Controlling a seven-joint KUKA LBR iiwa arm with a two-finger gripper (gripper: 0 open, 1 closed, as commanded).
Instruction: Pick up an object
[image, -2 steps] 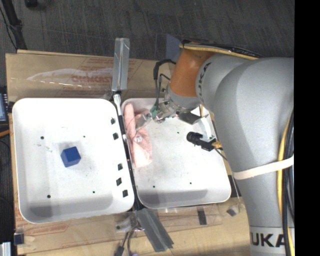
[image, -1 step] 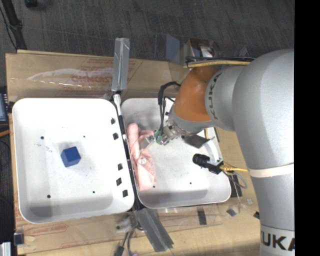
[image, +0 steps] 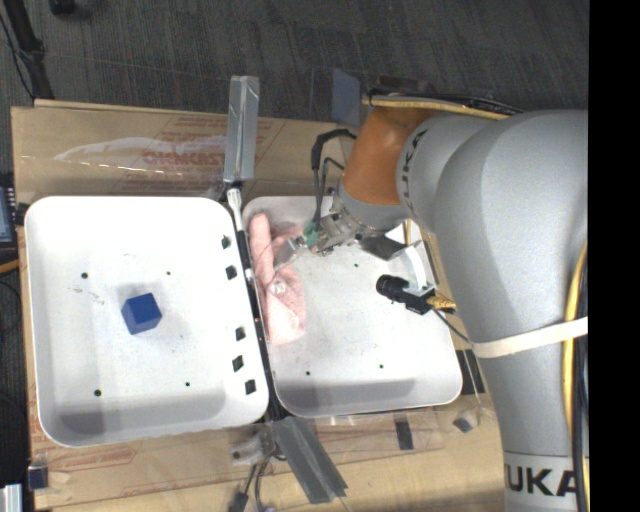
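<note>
The arm reaches over the right bin, with its gripper low at the bin's far left corner, at the upper end of the pink soft object lying along the left wall. Finger opening cannot be determined, and nothing is visibly lifted — the pick is judged not yet complete. A blue cube rests in the left bin, well apart.

Pink item soft, perhaps cloth; bins smooth plastic.
</note>
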